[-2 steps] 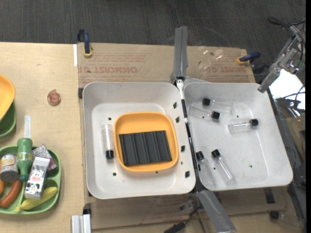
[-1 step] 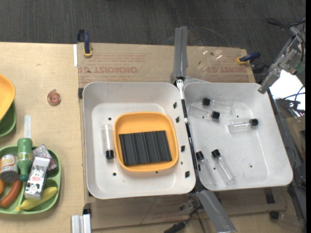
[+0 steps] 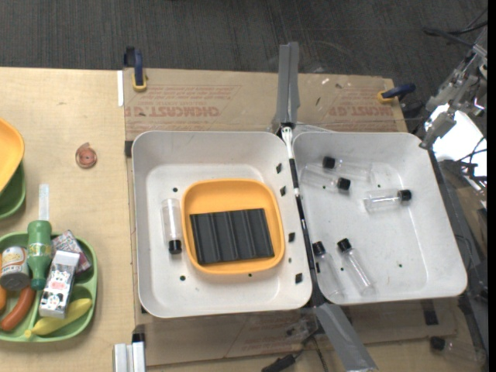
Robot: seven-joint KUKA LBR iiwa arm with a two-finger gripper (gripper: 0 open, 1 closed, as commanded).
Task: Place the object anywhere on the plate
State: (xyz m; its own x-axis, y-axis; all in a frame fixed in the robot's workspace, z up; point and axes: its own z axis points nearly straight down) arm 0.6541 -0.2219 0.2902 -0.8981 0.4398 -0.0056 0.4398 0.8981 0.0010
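An orange plate [image 3: 229, 191] sits in the middle of the left bin [image 3: 147, 285], and a black ridged insert [image 3: 232, 235] covers most of its floor. Beside the plate's left rim, on the bin floor, lies a clear vial [image 3: 170, 222] with its black cap toward the front. Several more clear black-capped vials lie scattered in the right bin [image 3: 434, 270]: one [image 3: 385, 199] at mid right, one [image 3: 354, 264] near the front, and two [image 3: 335, 178] at the back left. Another vial [image 3: 319, 253] rests against that bin's left wall.
A grey divider post [image 3: 287, 84] stands behind the seam between the bins. Clamps [image 3: 136, 70] hold cardboard at the back. On the left bench stand a green tray of toy food [image 3: 46, 289] and yellow-green dishes [image 3: 8, 169]. Cables and metal gear [image 3: 457, 107] crowd the right edge.
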